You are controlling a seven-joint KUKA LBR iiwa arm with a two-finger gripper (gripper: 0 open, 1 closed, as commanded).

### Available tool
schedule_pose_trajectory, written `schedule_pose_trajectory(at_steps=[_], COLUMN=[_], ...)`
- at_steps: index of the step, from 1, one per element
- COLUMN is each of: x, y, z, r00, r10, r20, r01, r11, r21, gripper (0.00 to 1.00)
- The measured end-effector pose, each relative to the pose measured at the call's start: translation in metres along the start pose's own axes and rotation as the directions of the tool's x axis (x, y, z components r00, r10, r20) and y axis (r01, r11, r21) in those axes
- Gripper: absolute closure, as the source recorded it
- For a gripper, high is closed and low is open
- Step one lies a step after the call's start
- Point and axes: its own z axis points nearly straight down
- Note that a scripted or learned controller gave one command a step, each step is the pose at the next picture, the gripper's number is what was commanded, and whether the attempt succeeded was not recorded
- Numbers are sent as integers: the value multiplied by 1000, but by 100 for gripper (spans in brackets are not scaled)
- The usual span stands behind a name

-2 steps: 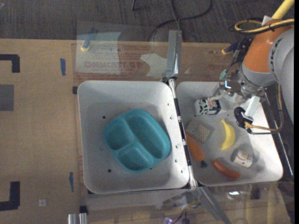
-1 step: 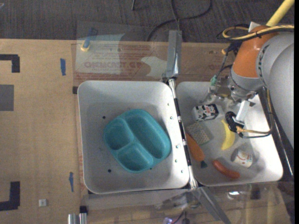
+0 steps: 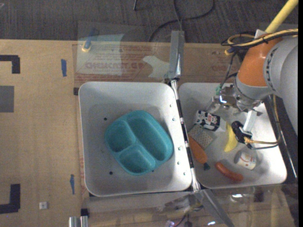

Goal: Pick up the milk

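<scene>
Two white bins are seen side by side on a tan surface (image 3: 38,141). The left bin (image 3: 94,98) carries a teal divided tray (image 3: 138,142), set at a slant near its middle. The right bin (image 3: 274,174) carries the small things. The milk (image 3: 208,119), a black-and-white carton, is found in the upper left part of that bin, lying on its side. Just below it a grey grater-like piece (image 3: 202,136) is seen, and below that a carrot (image 3: 198,152) close to the bin's left wall. A banana (image 3: 230,139) lies right of the milk, a sausage (image 3: 229,171) near the front edge, and a white cup (image 3: 246,160) right of the sausage.

The arm (image 3: 265,65) is seen reaching in over the right bin's upper part. The end effector (image 3: 226,100) is placed just above and to the right of the milk; whether it is open or closed cannot be told, and no contact with the milk can be made out.

Black tape marks (image 3: 10,64) are laid on the surface at the left, with blue tape bits (image 3: 63,68) nearby. A clear sheet (image 3: 109,51) is taped behind the left bin. Beyond the surface a dark carpet (image 3: 71,8) is seen, with black cables (image 3: 184,8) looped across it.
</scene>
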Motion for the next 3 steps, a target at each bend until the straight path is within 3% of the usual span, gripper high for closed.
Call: schedule_pose_trajectory(at_steps=[1, 2, 3], x=[33, 50, 26], y=[-21, 29, 11], z=[-1, -96, -6], r00=[1000, 999, 1000], r10=[-7, -32, 11], r20=[1, 0, 0], r01=[7, 32, -11], r11=[1000, 999, 1000], r21=[-1, 6, 6], gripper=[0, 0, 0])
